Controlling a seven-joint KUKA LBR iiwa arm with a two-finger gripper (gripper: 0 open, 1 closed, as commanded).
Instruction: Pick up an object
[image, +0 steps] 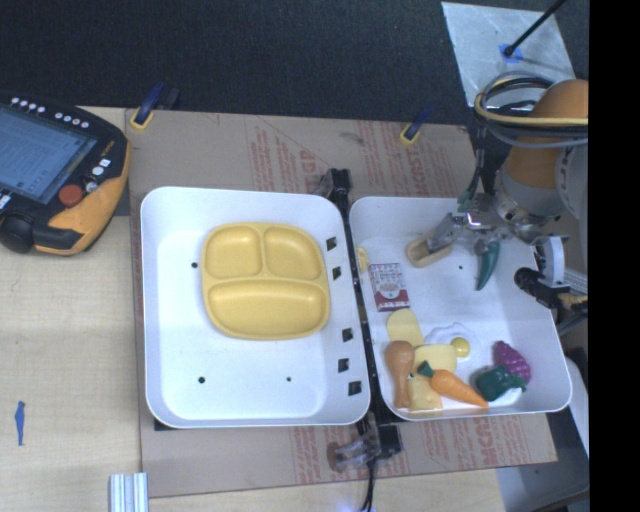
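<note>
My gripper (463, 246) is low over the far part of the right bin (535, 330), its fingers spread apart and open. A tan wedge-shaped piece (427, 253) lies on the bin floor at the tip of the left finger. A dark green pepper-like piece (486, 266) sits just below the right finger. Nothing is held between the fingers. At the bin's near side lie a carrot (459, 389), purple grapes (511, 360), a dark green item (492, 382), yellow blocks (405, 326) and a brown-topped piece (399, 359). A red and white packet (388, 285) lies near the left wall.
The left bin (170, 370) holds a yellow divided plate (266, 279). A control pendant (55, 175) rests on the bench at the far left. Black clips run along the wall between the two bins (349, 300). The arm's body (540, 150) looms over the right bin's far right corner.
</note>
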